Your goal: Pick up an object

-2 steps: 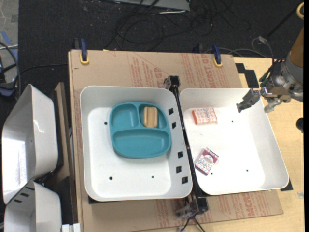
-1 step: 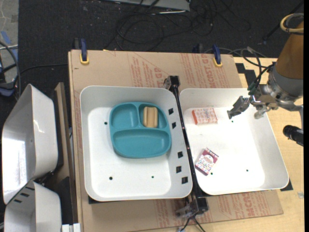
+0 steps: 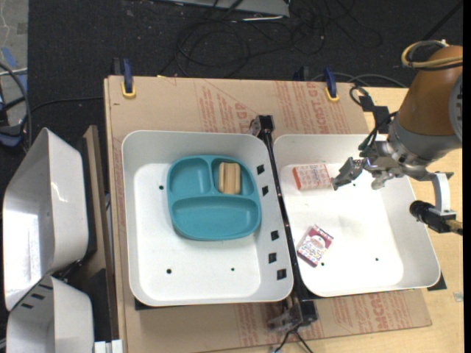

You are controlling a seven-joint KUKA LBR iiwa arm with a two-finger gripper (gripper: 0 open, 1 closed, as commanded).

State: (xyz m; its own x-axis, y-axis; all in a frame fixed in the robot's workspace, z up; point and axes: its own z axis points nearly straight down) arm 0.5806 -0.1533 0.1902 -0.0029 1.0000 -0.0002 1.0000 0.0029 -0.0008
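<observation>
Right bin point(image 3: 412, 271) holds two packets beside the claw point(image 3: 362, 172), seemingly spread, ungripping.

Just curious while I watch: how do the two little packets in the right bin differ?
The orange-red packet lies near the bin's far edge, square to it, close to the gripper; the pink patterned packet lies nearer the camera, turned askew. The orange-red one looks longer. Both lie flat, untouched, in the right bin.

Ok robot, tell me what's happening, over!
End effector open over right bin, holding nothing. Red-and-white box just beside it. Pink packet lower down. Nothing in the way.
</observation>
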